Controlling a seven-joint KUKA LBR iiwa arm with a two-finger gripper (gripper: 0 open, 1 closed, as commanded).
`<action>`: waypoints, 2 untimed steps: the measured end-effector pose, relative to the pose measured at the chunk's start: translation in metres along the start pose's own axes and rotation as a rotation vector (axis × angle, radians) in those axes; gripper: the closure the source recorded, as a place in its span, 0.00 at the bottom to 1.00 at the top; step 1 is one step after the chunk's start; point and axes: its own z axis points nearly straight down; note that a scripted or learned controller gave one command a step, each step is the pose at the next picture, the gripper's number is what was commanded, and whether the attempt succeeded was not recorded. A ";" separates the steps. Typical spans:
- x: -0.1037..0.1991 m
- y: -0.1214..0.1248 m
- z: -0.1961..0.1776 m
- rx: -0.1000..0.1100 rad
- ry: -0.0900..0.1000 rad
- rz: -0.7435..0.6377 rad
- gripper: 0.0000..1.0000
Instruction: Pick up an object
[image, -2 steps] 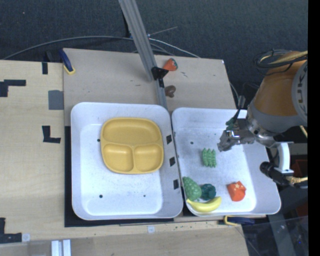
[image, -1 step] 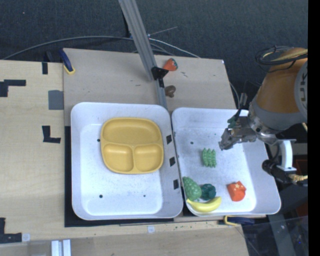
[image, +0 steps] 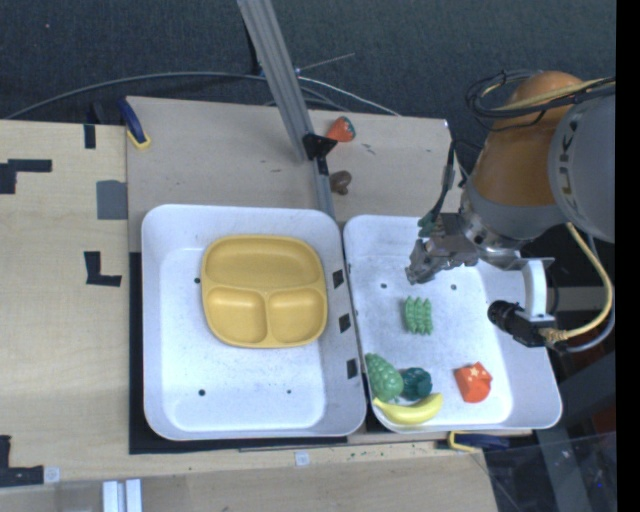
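In the right bin (image: 385, 245) lie a green studded block (image: 418, 315), a red toy (image: 473, 382), a green leafy toy (image: 383, 376), a dark teal piece (image: 416, 381) and a yellow banana (image: 408, 410). My gripper (image: 421, 268) hangs over the bin's upper middle, just above the green studded block and apart from it. Nothing shows between its tips.
The left bin (image: 160, 330) holds a yellow divided plate (image: 265, 290). A grey pole (image: 283, 75) slants down to the seam between the bins. A small red object (image: 341, 128) and a brown one (image: 341, 182) sit on the bench behind the bins.
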 end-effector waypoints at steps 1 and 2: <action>0.057 0.015 -0.001 0.001 0.000 -0.001 1.00; 0.096 0.039 0.005 0.001 -0.001 0.001 1.00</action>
